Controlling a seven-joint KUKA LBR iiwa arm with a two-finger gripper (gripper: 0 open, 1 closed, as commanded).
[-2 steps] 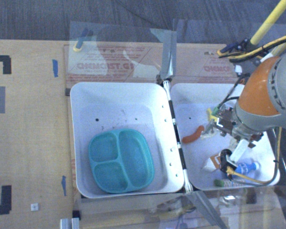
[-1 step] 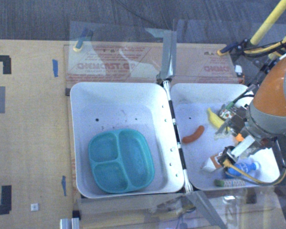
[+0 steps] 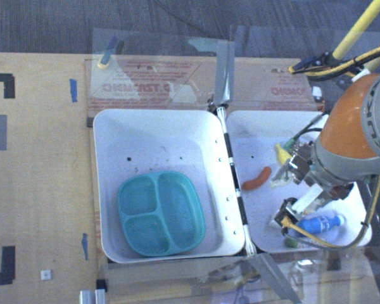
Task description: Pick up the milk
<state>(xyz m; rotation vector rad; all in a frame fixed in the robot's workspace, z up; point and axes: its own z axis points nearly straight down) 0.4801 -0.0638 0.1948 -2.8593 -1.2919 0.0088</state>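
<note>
The milk [image 3: 321, 223] looks like a small blue and white bottle lying on its side near the front right corner of the right bin [image 3: 253, 138]. My gripper [image 3: 292, 165] hangs over the middle of that bin, up and to the left of the bottle and apart from it. The grey arm with its orange band [image 3: 345, 128] reaches in from the right and hides the bin's right side.
An orange sausage-shaped thing [image 3: 257, 178] lies left of the gripper, and a yellow piece [image 3: 282, 152] lies just behind it. A small green thing [image 3: 293, 240] sits by the front wall. The left bin [image 3: 114, 132] holds a teal divided plate [image 3: 161, 213].
</note>
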